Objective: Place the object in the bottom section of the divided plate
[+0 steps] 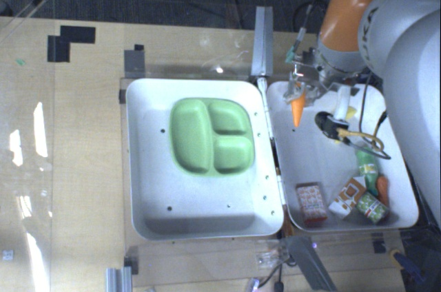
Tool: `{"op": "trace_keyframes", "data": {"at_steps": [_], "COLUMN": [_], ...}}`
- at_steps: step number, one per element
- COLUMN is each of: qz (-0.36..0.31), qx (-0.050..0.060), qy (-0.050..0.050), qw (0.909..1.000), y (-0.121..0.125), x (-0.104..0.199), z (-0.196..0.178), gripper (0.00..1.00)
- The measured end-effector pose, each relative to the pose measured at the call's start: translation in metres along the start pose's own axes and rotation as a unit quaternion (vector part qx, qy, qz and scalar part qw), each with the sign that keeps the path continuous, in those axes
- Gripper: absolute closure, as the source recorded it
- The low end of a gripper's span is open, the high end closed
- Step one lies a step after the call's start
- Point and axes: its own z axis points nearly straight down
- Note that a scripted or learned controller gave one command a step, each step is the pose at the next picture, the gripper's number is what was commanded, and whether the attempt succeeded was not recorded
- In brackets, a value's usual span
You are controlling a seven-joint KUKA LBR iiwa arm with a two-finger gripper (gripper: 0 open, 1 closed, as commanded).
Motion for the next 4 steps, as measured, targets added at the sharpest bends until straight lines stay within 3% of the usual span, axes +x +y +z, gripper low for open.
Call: {"op": "trace_keyframes", "data": {"at_steps": [1, 2, 3, 4], "qz": [-0.018, 0.015, -0.007, 0.001], "qx": [-0.002, 0.000, 0.000, 0.000], "qy": [0.000, 0.001, 0.001, 0.001], "qw": [0.9998, 0.9999, 1.0000, 1.0000], "y": [0.023, -0.009, -0.030, -0.043], "x": [-0.018, 0.102, 0.184, 0.075], "z": [-0.012, -0.003, 0.018, -0.001], "gripper": [1.00, 1.00, 1.00, 1.00]}}
